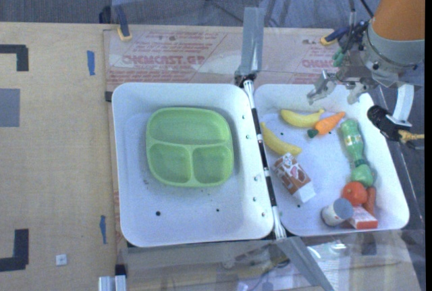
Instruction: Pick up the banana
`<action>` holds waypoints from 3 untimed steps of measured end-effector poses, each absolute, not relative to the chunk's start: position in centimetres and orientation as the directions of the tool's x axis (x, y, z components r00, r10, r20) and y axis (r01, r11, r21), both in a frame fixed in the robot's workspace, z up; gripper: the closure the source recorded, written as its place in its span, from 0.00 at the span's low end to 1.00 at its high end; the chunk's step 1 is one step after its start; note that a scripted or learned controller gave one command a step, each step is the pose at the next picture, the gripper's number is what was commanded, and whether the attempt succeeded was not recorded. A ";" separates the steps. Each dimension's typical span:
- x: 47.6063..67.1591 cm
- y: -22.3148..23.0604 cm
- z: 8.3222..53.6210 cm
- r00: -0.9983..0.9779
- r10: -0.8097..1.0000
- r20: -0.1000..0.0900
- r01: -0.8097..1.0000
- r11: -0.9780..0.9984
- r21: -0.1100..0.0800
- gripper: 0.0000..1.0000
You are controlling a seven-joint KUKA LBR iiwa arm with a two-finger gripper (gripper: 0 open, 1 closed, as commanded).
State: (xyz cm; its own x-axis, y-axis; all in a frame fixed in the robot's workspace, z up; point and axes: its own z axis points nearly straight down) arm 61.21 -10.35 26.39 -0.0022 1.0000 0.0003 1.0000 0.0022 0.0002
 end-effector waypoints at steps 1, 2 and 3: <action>60.5 -9.3 15.6 -0.059 0.998 0.000 0.998 0.059 0.001 0.00; 62.8 -11.2 8.9 -0.277 0.961 -0.002 0.961 0.277 0.007 0.00; 66.2 -11.1 8.8 -0.185 0.983 0.006 0.982 0.185 -0.024 0.00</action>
State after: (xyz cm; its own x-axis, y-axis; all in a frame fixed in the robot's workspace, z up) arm 66.23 -11.07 8.82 -0.1853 0.9827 0.0065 0.9824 0.1854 -0.0240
